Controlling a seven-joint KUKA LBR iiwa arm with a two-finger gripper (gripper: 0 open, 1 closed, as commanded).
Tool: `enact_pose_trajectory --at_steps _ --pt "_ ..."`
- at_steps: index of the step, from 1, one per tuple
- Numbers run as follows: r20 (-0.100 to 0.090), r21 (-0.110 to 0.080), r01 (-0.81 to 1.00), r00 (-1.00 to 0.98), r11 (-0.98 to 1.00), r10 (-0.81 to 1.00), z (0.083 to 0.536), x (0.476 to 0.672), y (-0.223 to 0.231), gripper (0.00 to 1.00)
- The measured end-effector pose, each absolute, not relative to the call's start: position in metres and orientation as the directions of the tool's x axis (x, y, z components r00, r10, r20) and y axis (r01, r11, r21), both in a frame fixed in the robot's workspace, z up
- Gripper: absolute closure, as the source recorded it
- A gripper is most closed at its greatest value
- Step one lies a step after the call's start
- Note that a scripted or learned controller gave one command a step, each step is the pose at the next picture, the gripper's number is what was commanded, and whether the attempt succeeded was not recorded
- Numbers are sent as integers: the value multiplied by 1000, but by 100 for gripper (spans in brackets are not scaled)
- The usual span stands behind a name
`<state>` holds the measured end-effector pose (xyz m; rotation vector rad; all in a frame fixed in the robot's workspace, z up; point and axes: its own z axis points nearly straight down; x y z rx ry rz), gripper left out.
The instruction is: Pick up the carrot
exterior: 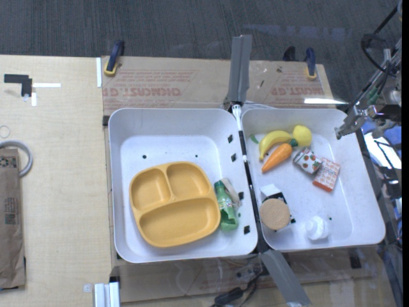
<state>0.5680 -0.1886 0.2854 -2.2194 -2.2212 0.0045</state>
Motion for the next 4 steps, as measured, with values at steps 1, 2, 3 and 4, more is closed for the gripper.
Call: enact_pose_trajectory --at_steps 1,2,3,4 --pt "0 -2 950 -312 312 950 195 590 -115 0" --pt "-1 -1 953 -302 302 953 191 616 -81 0" --pt "-1 -1 935 -355 355 935 98 600 -116 0" --pt "5 -14 897 -443 443 897 91 648 -105 0"
